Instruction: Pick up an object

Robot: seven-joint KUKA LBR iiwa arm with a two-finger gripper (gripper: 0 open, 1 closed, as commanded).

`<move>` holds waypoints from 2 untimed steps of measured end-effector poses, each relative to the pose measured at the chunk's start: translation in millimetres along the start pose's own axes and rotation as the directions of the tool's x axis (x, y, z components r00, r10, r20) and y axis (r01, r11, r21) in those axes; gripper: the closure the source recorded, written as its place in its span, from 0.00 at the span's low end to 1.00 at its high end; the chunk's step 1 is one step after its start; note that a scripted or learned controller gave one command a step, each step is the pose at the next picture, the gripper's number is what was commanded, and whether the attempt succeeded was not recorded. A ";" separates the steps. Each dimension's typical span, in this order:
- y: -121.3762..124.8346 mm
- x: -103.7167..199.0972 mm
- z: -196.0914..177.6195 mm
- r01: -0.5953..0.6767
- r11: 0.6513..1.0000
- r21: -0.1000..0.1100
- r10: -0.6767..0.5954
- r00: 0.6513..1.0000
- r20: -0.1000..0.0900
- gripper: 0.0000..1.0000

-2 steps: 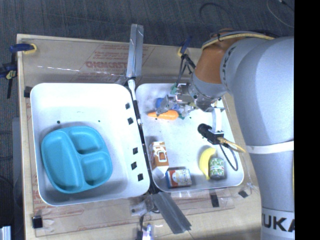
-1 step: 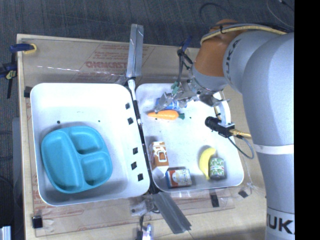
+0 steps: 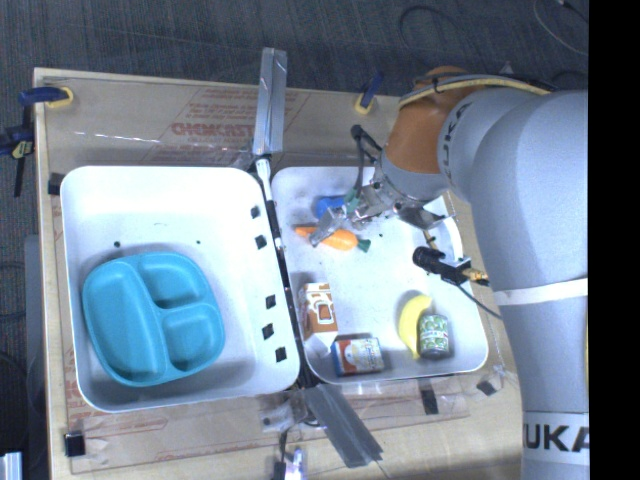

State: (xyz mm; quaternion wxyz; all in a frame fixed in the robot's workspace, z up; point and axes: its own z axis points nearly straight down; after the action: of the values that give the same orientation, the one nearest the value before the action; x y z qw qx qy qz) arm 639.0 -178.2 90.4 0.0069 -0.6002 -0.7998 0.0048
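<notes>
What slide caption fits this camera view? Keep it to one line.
KUKA arm's claw lowered over an orange toy in the right bin; blue tray left.

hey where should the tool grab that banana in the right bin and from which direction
Probably from straight above, across the middle of the banana. It lies flat on the bin floor, its long curve running up and down the view, so the narrow width fits between the fingers. A green can sits close on its right, leaving little room there.

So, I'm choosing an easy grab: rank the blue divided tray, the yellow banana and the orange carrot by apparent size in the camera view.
1. Blue divided plastic tray
2. Yellow banana
3. Orange carrot, partly hidden by the claw, so its size is unsure.
</notes>
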 end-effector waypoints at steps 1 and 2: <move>2.3 0.6 -10.8 0.006 1.000 -0.006 -0.006 1.000 0.003 1.00; 34.7 60.6 -127.0 -0.065 0.998 -0.016 0.065 0.998 0.005 1.00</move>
State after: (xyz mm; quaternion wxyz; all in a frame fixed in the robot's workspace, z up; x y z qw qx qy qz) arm 657.5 -110.4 217.2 -0.0001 -0.6260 -0.7798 0.0001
